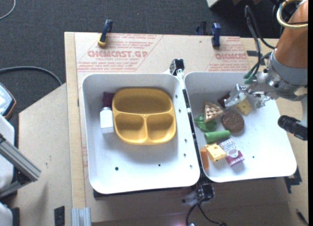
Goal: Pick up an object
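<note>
Red carton [234, 157] nearest in right bin [274, 164], gripper [243, 97] above toys, finger spread impossible to tell

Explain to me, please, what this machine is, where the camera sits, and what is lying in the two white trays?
This is one camera fixed above a bench, looking down at a slant. The grey arm with an orange band is a robot reaching in from the right; its gripper hangs over the right bin. That bin holds toy food: a pizza slice, a brown round patty, a green pepper, a yellow cheese block and a small carton. The left bin holds a yellow divided plate and a small white bottle. I cannot tell whether anything is gripped.
</note>
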`<state>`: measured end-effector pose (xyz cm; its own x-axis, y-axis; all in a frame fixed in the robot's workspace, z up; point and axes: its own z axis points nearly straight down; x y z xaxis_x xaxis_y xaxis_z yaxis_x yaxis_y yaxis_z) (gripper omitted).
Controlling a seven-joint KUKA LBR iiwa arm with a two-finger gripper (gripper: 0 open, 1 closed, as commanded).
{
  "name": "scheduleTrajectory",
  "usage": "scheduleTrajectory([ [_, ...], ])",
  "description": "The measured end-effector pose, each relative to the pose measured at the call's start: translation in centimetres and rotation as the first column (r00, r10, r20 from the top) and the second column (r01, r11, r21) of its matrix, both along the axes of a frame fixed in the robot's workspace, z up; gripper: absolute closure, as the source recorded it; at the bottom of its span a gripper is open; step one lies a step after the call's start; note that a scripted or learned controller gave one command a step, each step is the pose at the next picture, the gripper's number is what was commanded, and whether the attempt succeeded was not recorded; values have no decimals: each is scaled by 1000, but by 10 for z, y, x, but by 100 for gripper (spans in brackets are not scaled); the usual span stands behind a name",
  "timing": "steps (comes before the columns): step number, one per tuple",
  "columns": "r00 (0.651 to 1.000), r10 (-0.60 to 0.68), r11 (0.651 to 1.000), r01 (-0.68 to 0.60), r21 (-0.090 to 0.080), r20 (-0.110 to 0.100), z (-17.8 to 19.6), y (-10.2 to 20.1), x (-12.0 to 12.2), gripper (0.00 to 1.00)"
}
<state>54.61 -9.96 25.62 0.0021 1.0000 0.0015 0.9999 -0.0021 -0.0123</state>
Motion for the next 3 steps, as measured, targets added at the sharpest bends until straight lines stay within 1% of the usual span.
scheduleTrajectory([
  [1,1000,2,1000,-2,-1,13,6,0,2,0],
  [2,1000,1,1000,-1,1,4,-55,1,-5,0],
  [3,1000,1,1000,-1,1,5,-107,-7,-12,0],
])
